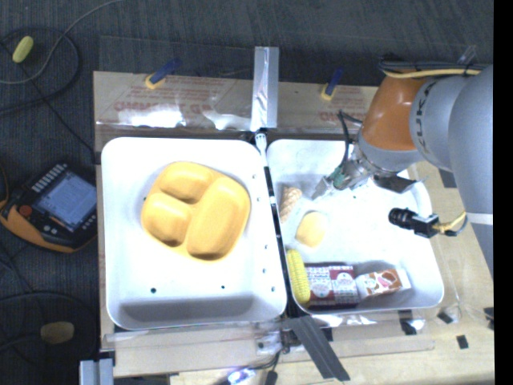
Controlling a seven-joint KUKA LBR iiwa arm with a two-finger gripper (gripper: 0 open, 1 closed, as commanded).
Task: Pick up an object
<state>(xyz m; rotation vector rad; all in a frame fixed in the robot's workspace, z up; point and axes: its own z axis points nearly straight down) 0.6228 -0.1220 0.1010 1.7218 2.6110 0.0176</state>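
Observation:
My gripper hangs low over the back of the right bin, below the orange wrist band. Just to its left lies a pale waffle-patterned cone piece. A small round yellow object rests in front of the gripper, apart from it. Along the front wall lie a yellow corn cob and a flat red-and-white printed box. The left bin holds one big yellow lumpy, bread-like object.
A black cable fitting juts over the right bin's right side. Clear plastic sheeting and blue clips lie behind the bins. A handheld pendant sits on the floor at left.

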